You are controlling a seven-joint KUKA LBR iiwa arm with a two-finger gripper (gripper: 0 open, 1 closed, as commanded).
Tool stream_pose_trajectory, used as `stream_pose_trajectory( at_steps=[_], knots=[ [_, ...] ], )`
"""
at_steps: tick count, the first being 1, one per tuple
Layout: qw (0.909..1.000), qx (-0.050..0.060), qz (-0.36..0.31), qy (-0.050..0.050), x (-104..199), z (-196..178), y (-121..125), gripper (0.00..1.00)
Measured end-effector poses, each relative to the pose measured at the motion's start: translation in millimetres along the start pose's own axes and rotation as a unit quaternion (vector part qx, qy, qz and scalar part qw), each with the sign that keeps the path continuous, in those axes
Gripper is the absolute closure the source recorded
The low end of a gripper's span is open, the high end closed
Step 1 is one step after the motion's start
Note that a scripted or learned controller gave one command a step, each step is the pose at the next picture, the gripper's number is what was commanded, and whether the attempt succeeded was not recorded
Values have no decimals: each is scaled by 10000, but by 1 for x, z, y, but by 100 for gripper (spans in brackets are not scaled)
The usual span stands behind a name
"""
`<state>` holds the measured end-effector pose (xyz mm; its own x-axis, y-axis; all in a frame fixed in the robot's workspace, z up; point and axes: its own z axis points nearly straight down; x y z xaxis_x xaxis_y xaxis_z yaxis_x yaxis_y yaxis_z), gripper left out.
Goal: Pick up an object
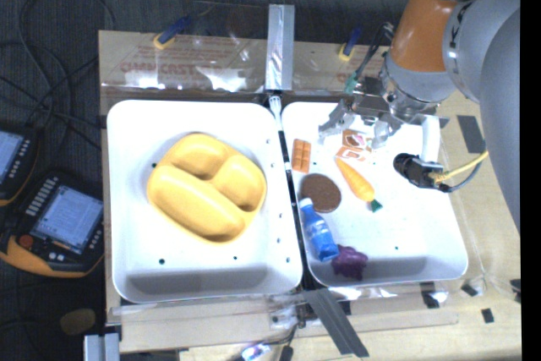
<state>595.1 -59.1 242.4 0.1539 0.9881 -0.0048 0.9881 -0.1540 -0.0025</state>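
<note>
I have the gripper hovering at the right bin's far edge over a small red-and-white packet, grip state unclear, so next I must descend squarely.

You're looking down at two white bins — the left bin is holding a big yellow plush. The gripper is hovering in the right bin over a small card, with a carrot, brown disc, blue bottle, purple toy and orange block sitting nearby.
</note>
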Motion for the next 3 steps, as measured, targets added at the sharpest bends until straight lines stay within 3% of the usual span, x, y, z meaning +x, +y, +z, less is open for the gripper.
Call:
stream_pose_trajectory(
  at_steps=[1, 2, 3],
  knots=[
    [9997, 7, 229, -1, -51, 92, 35, 0],
    [9986, 1, 533, 1, -96, 92, 2, 0],
    [9994, -82, -338, 1, -58, 151, 0, 0]
  ],
)
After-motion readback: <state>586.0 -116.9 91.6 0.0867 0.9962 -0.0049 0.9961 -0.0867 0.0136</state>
